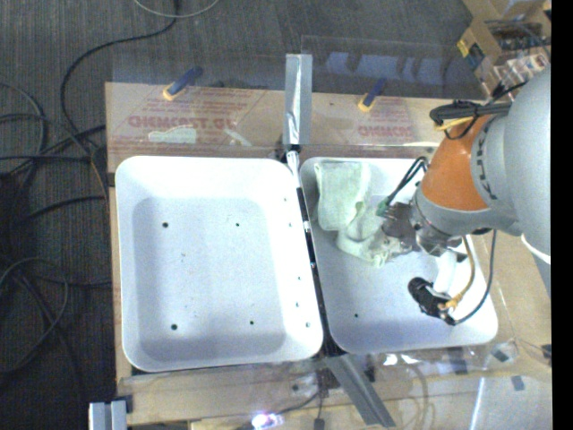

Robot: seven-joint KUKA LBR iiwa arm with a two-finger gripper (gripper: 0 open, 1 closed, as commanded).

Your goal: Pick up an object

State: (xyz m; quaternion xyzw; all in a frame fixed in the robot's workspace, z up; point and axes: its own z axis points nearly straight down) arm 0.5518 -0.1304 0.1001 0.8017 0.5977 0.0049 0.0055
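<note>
The gripper (391, 236) sits low in the right bin (403, 330), its tip pressed against the right edge of a pale green cloth (347, 206); whether it is clenched, released or grasping the cloth I cannot tell, since the wrist hides that end. One cloth is in view, a single crumpled piece lying in the upper left part of the right bin, running from the bin's 11 o'clock corner down toward its centre, where it meets the gripper. Behind the gripper, toward 3 o'clock, comes the arm's orange band (452, 173) and then the grey arm (524, 164) itself. A black cable end (430, 298) with a yellow tip hangs just below the wrist, at about 5 o'clock from the gripper, over the bin floor. There are two white bins: the left bin (215, 267) lies at 9 o'clock from the gripper, touching the right one along a shared edge. At 12 o'clock, two blue-and-yellow clamps (182, 82) rest on the board beyond the bins.
</note>
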